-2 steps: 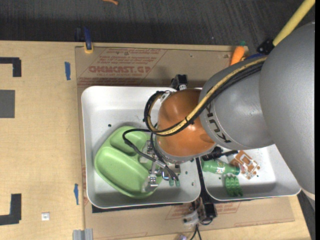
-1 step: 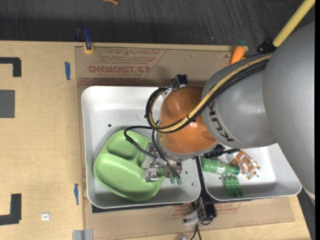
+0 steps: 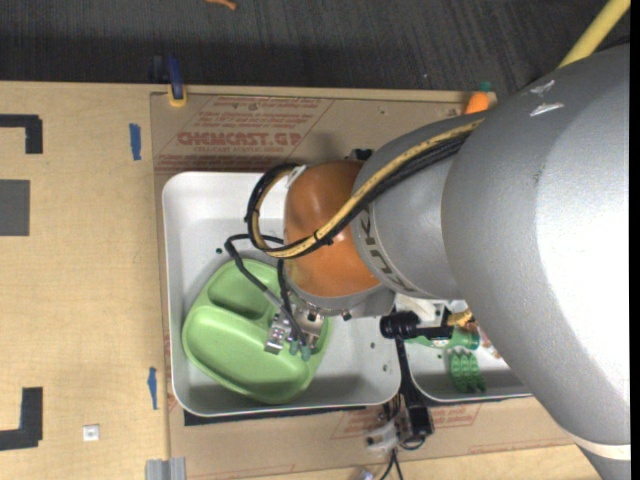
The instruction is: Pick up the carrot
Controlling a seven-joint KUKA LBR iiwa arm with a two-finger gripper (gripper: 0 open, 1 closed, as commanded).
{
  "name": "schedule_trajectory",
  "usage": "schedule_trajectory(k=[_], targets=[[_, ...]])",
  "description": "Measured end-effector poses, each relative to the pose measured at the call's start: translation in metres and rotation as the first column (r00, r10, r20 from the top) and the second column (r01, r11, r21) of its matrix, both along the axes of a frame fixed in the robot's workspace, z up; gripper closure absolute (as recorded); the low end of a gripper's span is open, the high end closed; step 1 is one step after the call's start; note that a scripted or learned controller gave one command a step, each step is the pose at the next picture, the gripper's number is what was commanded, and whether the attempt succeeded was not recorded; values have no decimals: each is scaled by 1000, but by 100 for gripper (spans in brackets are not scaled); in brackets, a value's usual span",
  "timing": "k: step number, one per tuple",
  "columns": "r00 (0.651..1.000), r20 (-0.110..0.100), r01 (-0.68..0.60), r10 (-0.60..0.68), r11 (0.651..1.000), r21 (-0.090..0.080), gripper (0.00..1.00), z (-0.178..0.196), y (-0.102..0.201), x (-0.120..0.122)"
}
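Green plastic, a bulky shell (image 3: 240, 343), fills the near end of the left bin (image 3: 190, 228), and the claw (image 3: 290, 336) hangs right over its right edge; how wide it is I cannot tell. The carrot (image 3: 463, 366), judging by its leafy top, lies right of the shell under the arm (image 3: 540, 268). The cardboard-covered surface (image 3: 80, 268) meets dark floor (image 3: 330, 18) beyond the shell.

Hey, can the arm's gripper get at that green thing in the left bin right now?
Probably yes: the gripper is right over the green thing, with nothing between them.
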State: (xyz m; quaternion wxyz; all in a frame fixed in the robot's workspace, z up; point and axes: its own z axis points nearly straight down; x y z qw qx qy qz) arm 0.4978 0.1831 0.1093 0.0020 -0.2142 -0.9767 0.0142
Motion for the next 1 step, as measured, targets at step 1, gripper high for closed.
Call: schedule_trajectory(k=[1], targets=[[977, 26, -211, 211, 977, 18, 100, -2, -11, -1]])
